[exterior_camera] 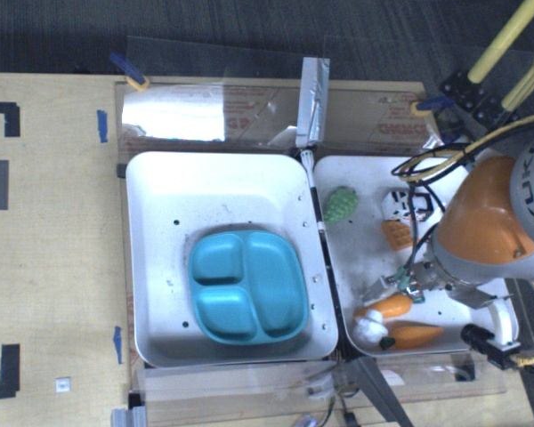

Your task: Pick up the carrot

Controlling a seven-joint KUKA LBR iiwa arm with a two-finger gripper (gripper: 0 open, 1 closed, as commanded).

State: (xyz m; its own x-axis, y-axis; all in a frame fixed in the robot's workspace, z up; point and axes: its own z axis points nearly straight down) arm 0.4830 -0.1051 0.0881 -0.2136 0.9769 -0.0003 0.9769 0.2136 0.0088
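Camera view: both white bins from above, at a slant; the arm enters from the right.
Arm: grey, with its orange band (482,212) above the right bin (360,238).
Claw (412,283): low in the right bin, partly hidden under the wrist; whether its fingers are apart or together cannot be told.
Carrot (389,307): orange, lying just below and left of the claw, its thick end close to the fingertips; contact cannot be judged.
Second orange piece (418,334): long, lying below the claw near the bin's front wall, beside a white ball (370,329).
Green knobbly item (342,204): well above and left of the claw.
Small orange block (396,233): just above the claw.
Blue divided plate (247,285): far left of the claw, in the left bin (160,194).
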